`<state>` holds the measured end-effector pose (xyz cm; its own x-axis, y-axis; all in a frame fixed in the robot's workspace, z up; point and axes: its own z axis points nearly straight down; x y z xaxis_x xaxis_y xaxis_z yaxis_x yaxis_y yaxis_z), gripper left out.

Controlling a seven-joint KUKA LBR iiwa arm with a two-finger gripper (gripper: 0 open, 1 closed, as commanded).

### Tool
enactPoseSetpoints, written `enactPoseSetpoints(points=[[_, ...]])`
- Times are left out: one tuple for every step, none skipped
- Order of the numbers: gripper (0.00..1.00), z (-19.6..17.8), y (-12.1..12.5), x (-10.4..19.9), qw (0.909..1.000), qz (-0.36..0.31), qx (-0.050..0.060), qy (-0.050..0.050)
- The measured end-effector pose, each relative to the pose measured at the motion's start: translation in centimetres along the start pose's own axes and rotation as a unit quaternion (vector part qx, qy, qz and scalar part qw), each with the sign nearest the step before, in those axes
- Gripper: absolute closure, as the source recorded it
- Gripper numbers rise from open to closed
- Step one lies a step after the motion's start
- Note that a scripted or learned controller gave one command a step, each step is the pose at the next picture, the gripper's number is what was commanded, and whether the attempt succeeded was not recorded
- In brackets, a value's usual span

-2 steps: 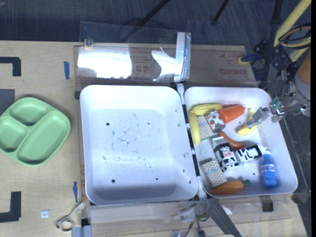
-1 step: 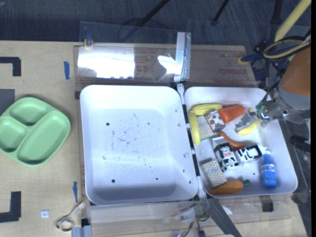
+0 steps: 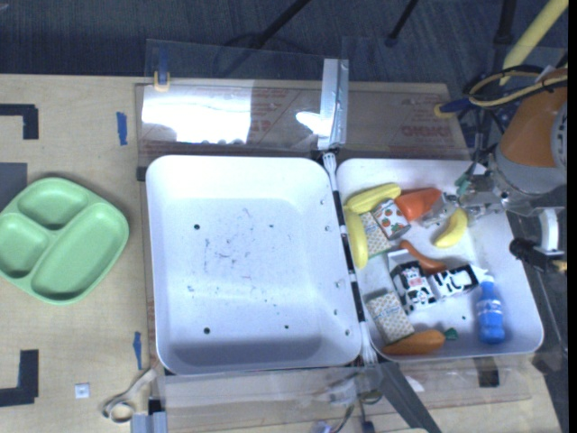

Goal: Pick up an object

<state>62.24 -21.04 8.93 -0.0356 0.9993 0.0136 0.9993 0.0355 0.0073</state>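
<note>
Left bin (image 3: 180,269) lies bare; right bin (image 3: 527,327) is crowded. Arm (image 3: 532,142) at right edge; pincer (image 3: 464,201) touches a small banana (image 3: 451,230), grip unclear.

1. A robotics lab: two white bins (image 3: 239,174) sit on a plywood counter (image 3: 72,115) with blue tape marks (image 3: 121,127).
2. Tripod legs (image 3: 410,7) and cables (image 3: 505,84) stand on blue carpet (image 3: 90,16).

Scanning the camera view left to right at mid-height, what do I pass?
Green divided plate → left white bin → yellow banana at the right bin's left edge → blue bottle → grey arm.
</note>
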Motion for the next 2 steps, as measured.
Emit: enactPoseSetpoints(points=[[1.0, -1.0, 0.0, -0.2, 1.0, -0.001, -0.002, -0.006], [1.0, -15.1, 1.4, 9.7, 0.9992, -0.04, 0.003, -0.007]])
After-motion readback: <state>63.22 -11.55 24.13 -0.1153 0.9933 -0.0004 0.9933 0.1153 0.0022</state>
